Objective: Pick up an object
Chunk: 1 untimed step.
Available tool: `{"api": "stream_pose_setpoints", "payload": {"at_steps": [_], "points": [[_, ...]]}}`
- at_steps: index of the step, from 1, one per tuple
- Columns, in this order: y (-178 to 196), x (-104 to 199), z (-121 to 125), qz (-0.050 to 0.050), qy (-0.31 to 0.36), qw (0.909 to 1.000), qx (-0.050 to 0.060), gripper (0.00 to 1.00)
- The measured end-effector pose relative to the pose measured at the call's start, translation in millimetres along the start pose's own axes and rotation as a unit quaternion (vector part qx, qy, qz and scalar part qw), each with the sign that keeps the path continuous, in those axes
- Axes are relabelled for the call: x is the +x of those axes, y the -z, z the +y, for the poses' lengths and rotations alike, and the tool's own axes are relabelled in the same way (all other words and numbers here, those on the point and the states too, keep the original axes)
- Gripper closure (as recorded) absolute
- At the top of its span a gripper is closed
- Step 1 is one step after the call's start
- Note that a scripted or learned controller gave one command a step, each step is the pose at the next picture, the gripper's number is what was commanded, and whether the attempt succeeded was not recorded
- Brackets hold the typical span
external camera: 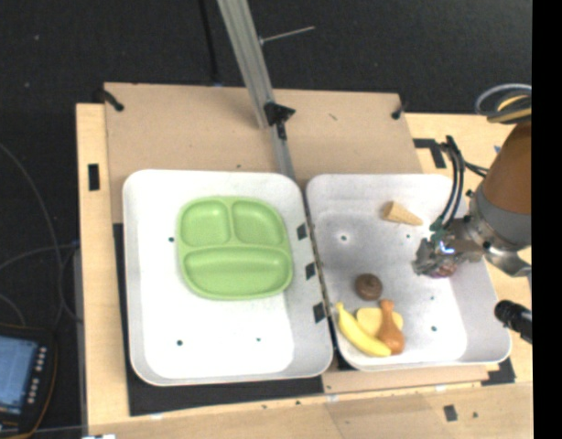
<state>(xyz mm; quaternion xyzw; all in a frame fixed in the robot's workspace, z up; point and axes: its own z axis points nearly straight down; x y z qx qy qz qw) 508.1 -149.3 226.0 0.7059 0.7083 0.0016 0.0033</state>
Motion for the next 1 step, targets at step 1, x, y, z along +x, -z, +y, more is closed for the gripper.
{"api": "stream_pose_setpoints", "payload": {"at_steps": [1], "points": [[8.7, 49.5, 26.3, 0.002, 0.002, 1.0000, 0.002, 1.00]]}}
